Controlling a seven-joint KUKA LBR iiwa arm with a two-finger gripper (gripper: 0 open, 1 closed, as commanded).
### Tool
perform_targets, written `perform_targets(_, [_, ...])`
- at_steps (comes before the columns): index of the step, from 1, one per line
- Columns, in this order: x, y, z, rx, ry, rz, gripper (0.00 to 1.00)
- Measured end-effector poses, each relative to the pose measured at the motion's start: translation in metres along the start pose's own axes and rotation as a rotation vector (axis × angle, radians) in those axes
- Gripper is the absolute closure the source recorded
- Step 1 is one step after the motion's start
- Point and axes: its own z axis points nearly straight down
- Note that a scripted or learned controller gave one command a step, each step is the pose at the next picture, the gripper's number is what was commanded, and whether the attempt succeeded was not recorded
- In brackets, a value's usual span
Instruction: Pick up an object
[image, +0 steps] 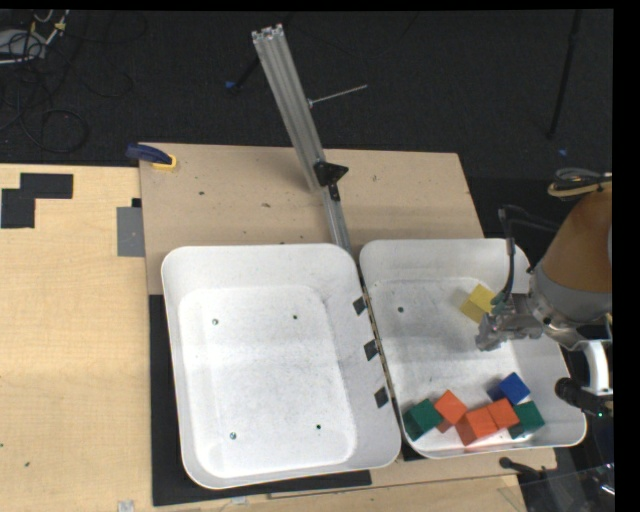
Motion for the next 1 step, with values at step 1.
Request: perform_targets(1, [-0.0012,-0.0018,-0.0631,-0.008,-0.002,-0.008,1.00])
